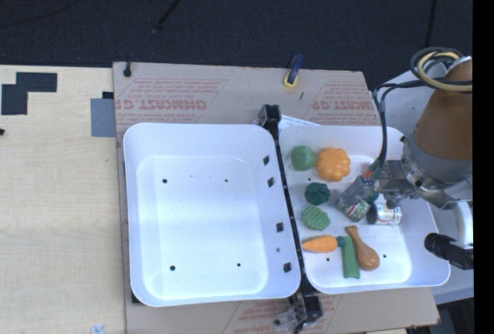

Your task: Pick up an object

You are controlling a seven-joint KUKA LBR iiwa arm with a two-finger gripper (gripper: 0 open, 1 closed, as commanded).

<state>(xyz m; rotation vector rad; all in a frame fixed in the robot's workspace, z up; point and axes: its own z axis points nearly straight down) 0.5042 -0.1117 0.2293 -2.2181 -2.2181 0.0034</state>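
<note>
Fingers [361, 200], state impossible to tell, hover over a small green-and-white can [356, 209] in the right bin [421, 267].

seven small toys are lying in the right bin [417, 267]. a light green ball [302, 157] is sitting near the far left, just beside an orange pumpkin [333, 163]. a dark green lump [316, 193] is resting below them, with a light green knobbly piece [315, 217] just nearer. a carrot [319, 244] is lying along the near left side, its tip touching a green stick [350, 258], which is leaning against a tan drumstick [362, 249].
</note>
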